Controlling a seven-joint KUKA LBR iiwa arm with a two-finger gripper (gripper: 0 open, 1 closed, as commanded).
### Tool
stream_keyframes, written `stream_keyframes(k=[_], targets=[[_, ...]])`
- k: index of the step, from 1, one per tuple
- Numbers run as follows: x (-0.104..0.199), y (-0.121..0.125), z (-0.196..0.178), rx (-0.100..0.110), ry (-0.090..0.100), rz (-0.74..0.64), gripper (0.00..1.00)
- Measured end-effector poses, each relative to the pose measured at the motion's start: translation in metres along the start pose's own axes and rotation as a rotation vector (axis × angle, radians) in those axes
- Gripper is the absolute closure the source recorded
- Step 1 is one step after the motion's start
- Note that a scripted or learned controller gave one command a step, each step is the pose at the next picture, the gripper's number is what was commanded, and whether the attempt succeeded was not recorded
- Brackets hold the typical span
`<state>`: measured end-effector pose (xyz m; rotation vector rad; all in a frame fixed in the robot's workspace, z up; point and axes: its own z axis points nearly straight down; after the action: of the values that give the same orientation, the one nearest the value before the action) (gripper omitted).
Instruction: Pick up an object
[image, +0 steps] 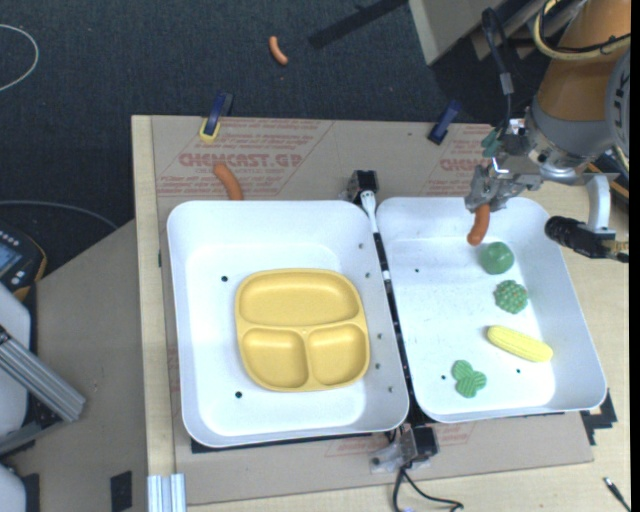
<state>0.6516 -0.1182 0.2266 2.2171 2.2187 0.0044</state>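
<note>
My gripper (487, 205) hangs over the far end of the right bin (435, 395), its fingers shut on a small orange sausage (479, 226) that dangles below them, clear of the bin floor. Just below it in that bin lie a round green vegetable (495, 258), a knobbly green piece (511, 296), a yellow corn cob (519, 344) and a green broccoli-like piece (467, 379).
The left bin (200, 400) holds a yellow three-compartment plate (300, 328). One orange sausage (230, 181) lies on the cardboard behind the left bin, and another (278, 49) on the dark floor beyond. Clamps sit at the board's far edge.
</note>
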Motion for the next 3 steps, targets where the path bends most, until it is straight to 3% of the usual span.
stream_keyframes(k=[3], targets=[[0.131, -0.067, 0.01, 0.01, 0.004, -0.005, 1.0]])
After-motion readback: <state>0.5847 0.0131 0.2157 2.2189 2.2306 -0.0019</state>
